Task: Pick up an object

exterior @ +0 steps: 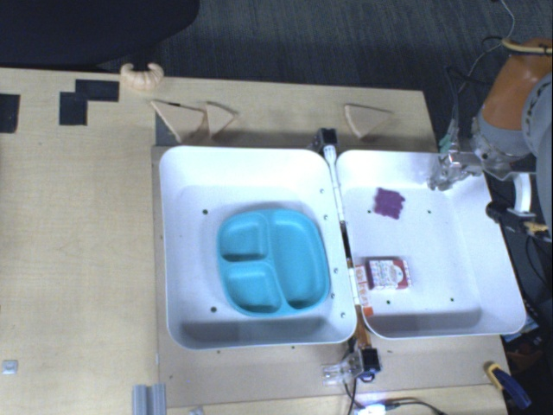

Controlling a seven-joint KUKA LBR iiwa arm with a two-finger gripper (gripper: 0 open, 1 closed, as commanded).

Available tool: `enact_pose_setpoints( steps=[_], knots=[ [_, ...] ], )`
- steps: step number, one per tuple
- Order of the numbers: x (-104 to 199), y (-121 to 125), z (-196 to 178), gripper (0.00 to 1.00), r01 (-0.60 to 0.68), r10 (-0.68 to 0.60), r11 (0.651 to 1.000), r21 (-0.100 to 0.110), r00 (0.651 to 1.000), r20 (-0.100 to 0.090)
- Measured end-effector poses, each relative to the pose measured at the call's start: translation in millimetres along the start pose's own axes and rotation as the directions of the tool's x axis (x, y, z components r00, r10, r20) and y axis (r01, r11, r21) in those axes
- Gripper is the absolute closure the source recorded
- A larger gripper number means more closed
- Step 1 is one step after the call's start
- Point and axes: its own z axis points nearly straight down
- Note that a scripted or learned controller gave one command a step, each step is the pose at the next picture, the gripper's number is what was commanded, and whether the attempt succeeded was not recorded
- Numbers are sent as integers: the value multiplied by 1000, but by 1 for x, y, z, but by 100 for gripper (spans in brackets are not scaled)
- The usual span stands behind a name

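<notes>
The right bin (458,258) holds a small purple object (389,203) near its back and a flat red-and-white packet (385,274) toward its front left. In the left bin (186,232) lies a blue divided plate (273,260). My gripper (443,177) hangs at the right bin's back right corner, over the rim, well to the right of the purple object. Nothing shows between its fingers. The grey arm with its orange band (511,85) comes in from the right edge.
Bins sit side by side on a wooden bench (78,258), split by a central divider (340,223). Paper wedges (194,115) and a small tan object (141,77) lie behind the bins. Cables run along the right side and the front edge.
</notes>
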Motion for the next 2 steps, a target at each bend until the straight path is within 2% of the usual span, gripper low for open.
enact_pose_setpoints(
  steps=[1, 2],
  knots=[
    [19, 0, -14, 100, 2, -2, 1000, 1, 1000, -1],
    [19, 0, -14, 0, 2, -2, 1000, 1, 1000, -1]
  ],
)
